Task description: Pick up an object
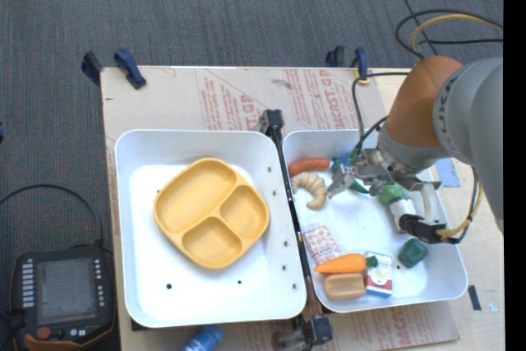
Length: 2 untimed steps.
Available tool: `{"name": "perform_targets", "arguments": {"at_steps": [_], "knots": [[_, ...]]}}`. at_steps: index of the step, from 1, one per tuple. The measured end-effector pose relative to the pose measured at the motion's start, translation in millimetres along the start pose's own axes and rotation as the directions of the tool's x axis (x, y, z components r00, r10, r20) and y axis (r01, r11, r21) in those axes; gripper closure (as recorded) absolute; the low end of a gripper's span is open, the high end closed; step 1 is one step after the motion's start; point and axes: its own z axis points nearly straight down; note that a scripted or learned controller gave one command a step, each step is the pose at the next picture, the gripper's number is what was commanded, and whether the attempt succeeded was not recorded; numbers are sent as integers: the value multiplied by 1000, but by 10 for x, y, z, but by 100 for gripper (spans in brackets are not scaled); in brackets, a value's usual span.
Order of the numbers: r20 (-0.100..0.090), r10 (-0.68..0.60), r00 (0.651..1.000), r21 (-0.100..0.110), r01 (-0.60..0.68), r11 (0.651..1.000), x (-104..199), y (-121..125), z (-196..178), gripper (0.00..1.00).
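Note:
My gripper point(337, 179) hangs low over the upper part of the right bin point(457, 279), its fingers spread apart with nothing between them. Just to its left lies a tan croissant point(315, 190), close to the fingertips. An orange-red sausage point(308, 165) lies above the croissant by the bin's top left corner. A carrot point(339, 264) and a tan bread piece point(345, 286) sit at the bin's front. A green item point(393, 193) is partly hidden under the wrist.
A yellow divided plate point(212, 212) lies in the left bin point(125, 177). The right bin also holds a small printed packet point(320, 241), a red-and-white box point(379, 284) and a dark green piece point(413, 252). The rim between the bins runs just left of the croissant.

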Motion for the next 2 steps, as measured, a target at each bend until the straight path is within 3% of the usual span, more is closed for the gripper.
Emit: {"name": "perform_targets", "arguments": {"at_steps": [1, 2], "knots": [[-1, 1, 1000, 1, -1, 1000, 1, 2, -99, 100], [-1, 2, 1000, 1, -2, 1000, 1, 1, -98, 0]]}}
